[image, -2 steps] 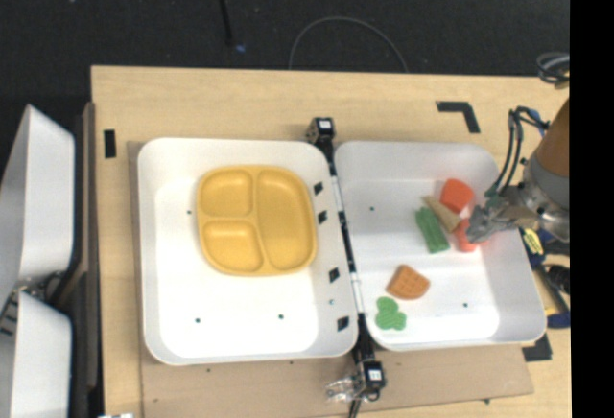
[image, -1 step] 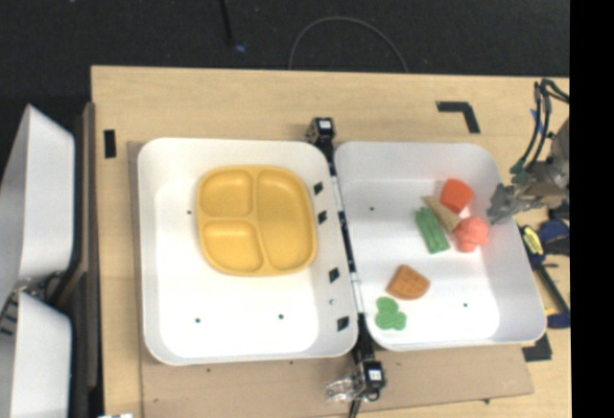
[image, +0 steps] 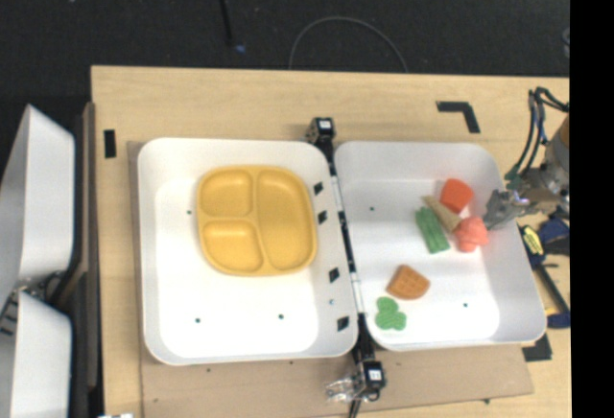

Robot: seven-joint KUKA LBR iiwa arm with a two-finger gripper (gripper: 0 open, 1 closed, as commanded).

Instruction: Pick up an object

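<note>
- Two white bins sit side by side on a wooden bench (image: pixel 115 100); we record their contents from left to right.
- The left bin (image: pixel 163 311) holds a yellow plate (image: pixel 257 220) with three compartments, lying flat in the bin's upper middle.
- A row of black clips (image: pixel 338 243) runs along the seam where the two bins meet.
- The right bin (image: pixel 384 176) holds five small objects.
- A green clover-like piece (image: pixel 389 315) lies near the bin's lower left corner, close to the seam.
- An orange waffle-like wedge (image: pixel 409 283) lies just above and right of that piece; we cannot tell whether the two touch.
- A green bar (image: pixel 432 230) lies tilted in the middle of the bin.
- A tan piece (image: pixel 443 212) lies against the bar's upper end, partly beneath an orange-red block (image: pixel 457 195).
- A pink lump (image: pixel 470 235) sits just below the block and right of the bar, near the bin's right wall.
- The gripper (image: pixel 501 207) is at the right wall, just above and right of the lump and right of the block.
- We cannot tell whether it touches the lump, or how it is set, as it is small and blurred.
- We see no object plainly between its tips.
- Blue and yellow cabling (image: pixel 545 236) hangs beside the arm at the bench's right edge.
</note>
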